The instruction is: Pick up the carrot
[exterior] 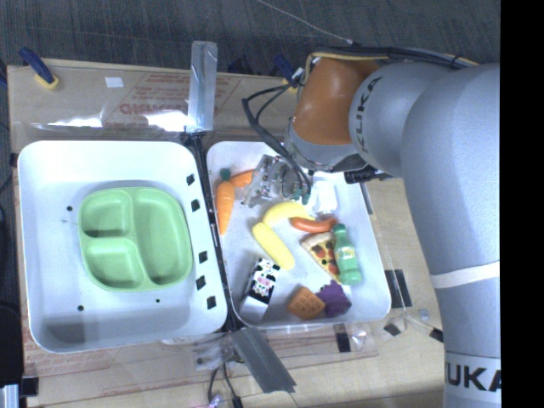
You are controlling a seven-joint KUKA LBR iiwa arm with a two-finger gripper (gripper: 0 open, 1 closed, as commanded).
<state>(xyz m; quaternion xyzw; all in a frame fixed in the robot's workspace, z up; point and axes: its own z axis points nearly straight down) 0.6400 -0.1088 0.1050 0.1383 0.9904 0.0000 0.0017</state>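
The orange carrot (224, 209) lies lengthwise against the left wall of the right bin (374, 253). A shorter orange piece (242, 178) with a green stub sits just behind it. My gripper (272, 181) hangs low over the back of the right bin, a little right of the carrot's upper end and beside the short orange piece. Nothing is visibly held in it. The arm's orange band and grey body cover the bin's back right corner.
The right bin also holds yellow bananas (274, 243), a red sausage (311, 224), a pizza slice (321, 250), a green bottle (346, 255), purple grapes (337, 297), a brown pastry (304, 303) and a black-and-white carton (263, 281). A green divided plate (134, 236) lies in the left bin (34, 185).
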